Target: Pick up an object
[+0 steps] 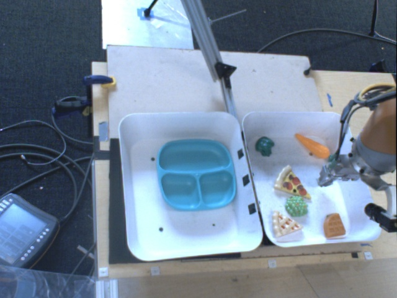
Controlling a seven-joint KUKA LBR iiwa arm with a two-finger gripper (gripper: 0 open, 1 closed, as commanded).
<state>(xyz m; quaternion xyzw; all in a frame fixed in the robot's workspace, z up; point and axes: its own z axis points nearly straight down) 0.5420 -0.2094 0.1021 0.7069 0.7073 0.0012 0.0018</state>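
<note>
The tool (327, 177) is being held low inside the right bin (253, 166), between the carrot (312, 145) and the pizza slice (291, 181); whether it is released or clenched cannot be told. A green broccoli piece (265, 145), a green round toy (296, 206), a second pizza slice (285, 223) and an orange-brown piece (334, 226) are being kept in that bin. A blue divided plate (196, 173) is being carried by the left bin (133, 185).

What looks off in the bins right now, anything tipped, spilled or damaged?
Nothing stands out. The blue divided tray lies flat in the left bin, and the toy foods lie loose in the right bin near the end effector.
</note>
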